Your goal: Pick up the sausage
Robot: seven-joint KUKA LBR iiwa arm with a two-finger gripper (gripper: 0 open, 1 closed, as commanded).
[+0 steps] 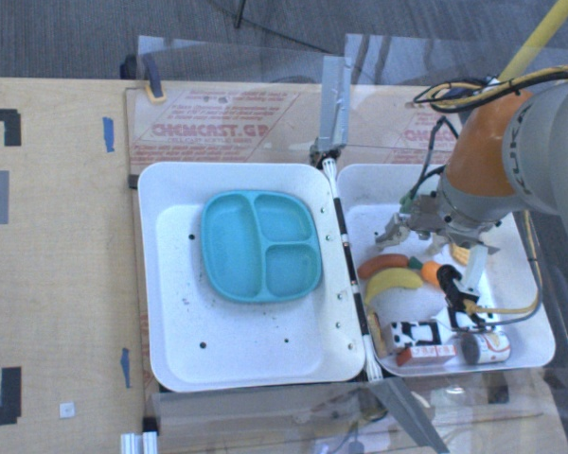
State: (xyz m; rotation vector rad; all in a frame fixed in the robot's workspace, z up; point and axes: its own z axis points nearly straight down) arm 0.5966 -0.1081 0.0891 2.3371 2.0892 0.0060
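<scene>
The gripper [437, 238] is hung over the right bin [540, 334], up and right of the banana [396, 281] (whether it is open or closed cannot be told). The sausage [382, 265] is laid along the banana's upper edge. A carrot [430, 272] is seen just right of the banana, and a teal divided plate [261, 246] well left of it.

The arm [554, 145] is a thick, rounded grey cylinder that ends in a glossy orange band [483, 154]. Thin black cables [450, 93] loop above the band. Below it sits the tool [421, 227], pale grey metal.
</scene>
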